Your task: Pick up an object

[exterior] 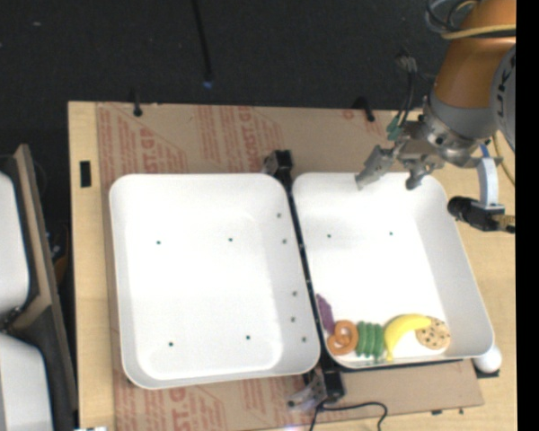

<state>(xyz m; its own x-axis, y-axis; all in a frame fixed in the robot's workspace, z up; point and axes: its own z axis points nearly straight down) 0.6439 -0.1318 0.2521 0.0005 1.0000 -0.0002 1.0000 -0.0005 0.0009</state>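
A white box (4,241) is sitting at the far left edge of the view, with a thin brown board (38,241) leaning beside it. Next to them, a sheet of cardboard (189,137) printed with red lettering is lying across the wooden bench (90,330) and carrying both bins. The left bin (126,214) is resting on it, its white floor showing a few small dark dots. A black clip (279,162) is sitting at the far end of the seam where the two bins are touching.

The right bin (458,241) is lying just beside the left one. Along its near wall a row of small toys is sitting close together: a purple piece (324,310) is lying against the near left corner, an orange ring (343,337) is resting just beside it, a green ridged piece (370,339) is touching the ring's right side, a yellow banana (405,327) is curving next to the green piece, and a speckled cookie (433,335) is lying against the banana's right end.

Well apart from those toys, the gripper (392,174) is hanging over the far edge of the right bin, its two fingers (370,170) spread apart with nothing between them. The grey arm with its orange band (474,57) is reaching in from the right.
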